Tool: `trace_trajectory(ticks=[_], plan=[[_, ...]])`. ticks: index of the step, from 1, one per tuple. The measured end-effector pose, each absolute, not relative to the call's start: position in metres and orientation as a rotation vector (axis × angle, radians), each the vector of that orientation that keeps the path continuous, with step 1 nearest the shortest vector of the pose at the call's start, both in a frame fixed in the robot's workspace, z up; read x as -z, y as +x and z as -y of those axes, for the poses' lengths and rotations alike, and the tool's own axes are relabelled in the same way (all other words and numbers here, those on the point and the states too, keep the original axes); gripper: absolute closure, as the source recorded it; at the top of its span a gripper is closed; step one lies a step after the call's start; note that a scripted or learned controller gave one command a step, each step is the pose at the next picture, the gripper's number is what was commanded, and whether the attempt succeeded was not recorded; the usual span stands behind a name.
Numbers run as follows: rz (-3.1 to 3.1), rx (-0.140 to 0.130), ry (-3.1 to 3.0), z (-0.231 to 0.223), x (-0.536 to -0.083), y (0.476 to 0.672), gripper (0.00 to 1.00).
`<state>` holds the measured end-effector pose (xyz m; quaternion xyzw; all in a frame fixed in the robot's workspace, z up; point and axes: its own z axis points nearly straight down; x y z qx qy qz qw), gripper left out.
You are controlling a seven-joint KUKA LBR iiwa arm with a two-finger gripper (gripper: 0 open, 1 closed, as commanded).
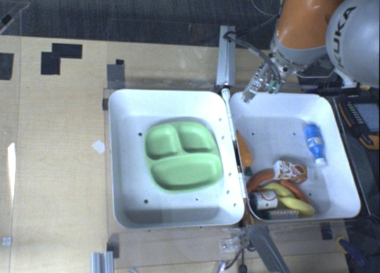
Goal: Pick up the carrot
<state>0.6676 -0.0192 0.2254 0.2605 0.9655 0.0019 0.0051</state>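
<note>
The arm [320,16] reaches in from the upper right, and its gripper [261,85] hangs over the far left corner of the right bin [285,111], tilted down toward the divider. Down the right bin's left wall lies the carrot [243,152], slim and orange, tucked against the edge. Near that bin's front corner sits a cluster: a banana [291,202], a red sausage-like piece [261,178] and a small carton [290,171], all touching. A blue bottle [314,142] lies apart toward the right wall. In the left bin [127,147] a green divided plate [183,154] rests in the middle. Both bins sit on the pale tabletop [53,147].
</note>
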Motion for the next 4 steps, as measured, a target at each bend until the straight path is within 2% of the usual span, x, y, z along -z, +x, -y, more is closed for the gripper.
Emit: trace_trajectory(ticks=[1,2,3,4], plan=[[-3.115,-0.003,0.326,0.052,-0.187,0.662,1.0],[-3.103,-0.007,0.325,0.05,-0.201,0.665,1.0],[-3.123,-0.003,0.23,0.03,-0.214,0.622,1.0],[-3.127,-0.004,0.169,0.004,-0.203,0.663,1.0]])
